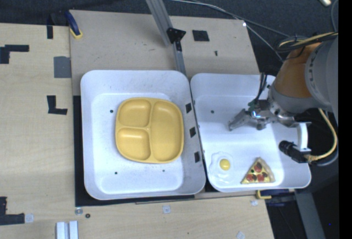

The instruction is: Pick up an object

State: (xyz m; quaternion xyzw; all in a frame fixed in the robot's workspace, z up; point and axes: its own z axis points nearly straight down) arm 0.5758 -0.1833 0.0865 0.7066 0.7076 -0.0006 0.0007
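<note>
In the right bin my gripper hangs low over the bare middle of the floor, pointing left. It comes off the grey arm with the orange band, which enters from the right. A toy fried egg lies near the bin's front wall, below and slightly left of the gripper. A toy pizza slice lies to the egg's right in the front corner. Both are apart from the gripper. A yellow divided plate sits in the middle of the left bin.
A grey metal post slants down from the top to the gap between the bins. Cables cross the dark floor behind the bench. A black cable with a yellow lead loops off the arm over the right bin's right edge.
</note>
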